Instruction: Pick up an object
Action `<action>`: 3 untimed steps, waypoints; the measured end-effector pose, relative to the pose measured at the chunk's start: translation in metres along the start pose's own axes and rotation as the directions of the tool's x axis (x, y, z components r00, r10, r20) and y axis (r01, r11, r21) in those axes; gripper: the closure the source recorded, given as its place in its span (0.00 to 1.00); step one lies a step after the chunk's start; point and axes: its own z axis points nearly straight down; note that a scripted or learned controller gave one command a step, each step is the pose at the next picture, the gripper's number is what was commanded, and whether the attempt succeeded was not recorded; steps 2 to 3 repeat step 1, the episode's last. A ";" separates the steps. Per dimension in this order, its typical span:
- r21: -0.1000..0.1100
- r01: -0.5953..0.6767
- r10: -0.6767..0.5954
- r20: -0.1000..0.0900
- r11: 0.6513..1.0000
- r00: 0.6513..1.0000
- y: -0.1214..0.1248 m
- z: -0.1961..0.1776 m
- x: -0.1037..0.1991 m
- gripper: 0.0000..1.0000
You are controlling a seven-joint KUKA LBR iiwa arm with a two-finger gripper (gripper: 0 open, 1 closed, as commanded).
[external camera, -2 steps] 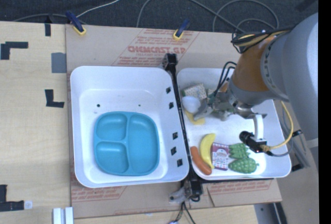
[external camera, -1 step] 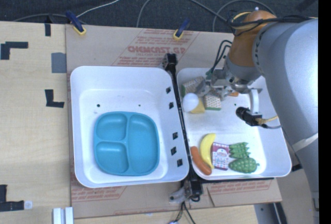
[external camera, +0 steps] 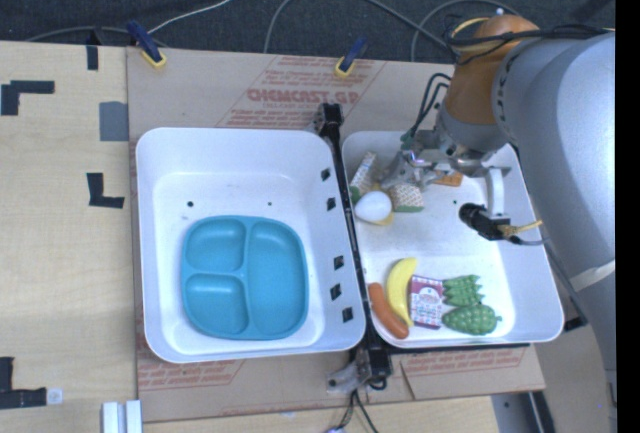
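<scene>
The gripper [external camera: 418,164] hung low over the far part of the right bin [external camera: 520,306], and I could not tell how it was set. Just beside it toward the left bin [external camera: 160,221] lay one white egg [external camera: 374,208], touching a tan waffle-patterned piece [external camera: 407,195], with a small pale packet [external camera: 362,168] beyond them. Nearer the camera, well apart from the gripper, lay one yellow banana [external camera: 400,286], one orange-red sausage [external camera: 388,311], one small red-and-white carton [external camera: 426,302] whose label was too small to read, and two green leafy pieces [external camera: 468,306]. The left bin held one blue plate [external camera: 245,276] with three compartments. On the cardboard sheet [external camera: 230,91] beyond the bins, red print read "CHEMCAST".
</scene>
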 end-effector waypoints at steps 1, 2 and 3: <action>0.004 0.000 0.000 -0.004 1.000 1.000 -0.082 -0.088 0.056 1.00; 0.004 0.000 0.000 -0.004 1.000 1.000 -0.082 -0.088 0.056 1.00; 0.004 0.000 0.000 -0.004 1.000 1.000 -0.082 -0.088 0.056 1.00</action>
